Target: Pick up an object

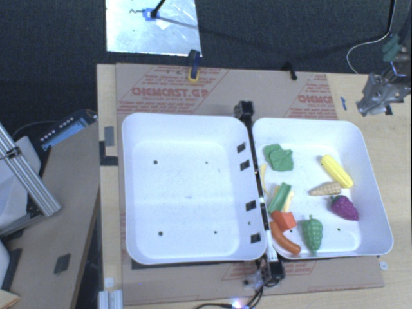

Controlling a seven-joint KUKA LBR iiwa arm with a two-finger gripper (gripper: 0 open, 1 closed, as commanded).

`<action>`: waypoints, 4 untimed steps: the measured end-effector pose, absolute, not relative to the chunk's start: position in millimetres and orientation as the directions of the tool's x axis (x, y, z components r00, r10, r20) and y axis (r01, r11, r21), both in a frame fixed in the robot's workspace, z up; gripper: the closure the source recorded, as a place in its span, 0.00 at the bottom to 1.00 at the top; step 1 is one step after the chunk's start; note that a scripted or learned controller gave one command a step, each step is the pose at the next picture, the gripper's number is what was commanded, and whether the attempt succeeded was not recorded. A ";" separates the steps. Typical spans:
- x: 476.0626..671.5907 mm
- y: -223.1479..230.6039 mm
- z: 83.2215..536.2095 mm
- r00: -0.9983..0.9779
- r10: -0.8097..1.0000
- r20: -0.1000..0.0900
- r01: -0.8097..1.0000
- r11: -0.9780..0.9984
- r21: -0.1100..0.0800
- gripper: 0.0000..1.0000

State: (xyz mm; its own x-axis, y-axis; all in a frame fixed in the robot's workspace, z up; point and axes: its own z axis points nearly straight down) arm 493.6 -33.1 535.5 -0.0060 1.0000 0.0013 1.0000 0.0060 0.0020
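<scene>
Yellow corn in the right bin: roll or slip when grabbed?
The corn is a smooth-looking rounded cylinder, so it may roll if nudged sideways. It looks like moulded toy plastic, probably light and stiff. Lying slantwise apart from the cone, it could slip from fingers closing along its length.

Two bins side by side on counter (109,192). Right bin (370,172) holds everything: lettuce (279,157) rear left, corn (337,170) rear right, cone (325,188) just before it, grapes (344,207) right front, carrot (279,198), sausage (285,239) and pepper (312,232) front left. Left bin (187,192) beside it.
</scene>
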 end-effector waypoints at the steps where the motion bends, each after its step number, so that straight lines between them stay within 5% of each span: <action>1: 486.4 -13.7 535.4 -0.005 1.000 0.001 1.000 0.005 0.003 1.00; 2: 561.0 -14.3 534.2 -0.001 1.000 -0.001 1.000 0.001 0.004 1.00; 3: 504.7 1.8 535.9 -0.006 1.000 0.001 1.000 0.006 0.004 1.00; 4: 516.0 13.8 535.1 -0.005 1.000 0.000 1.000 0.005 0.003 1.00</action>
State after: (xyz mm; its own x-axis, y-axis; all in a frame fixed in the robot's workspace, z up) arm 516.0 13.8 535.1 -0.0052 1.0000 -0.0003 1.0000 0.0052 0.0031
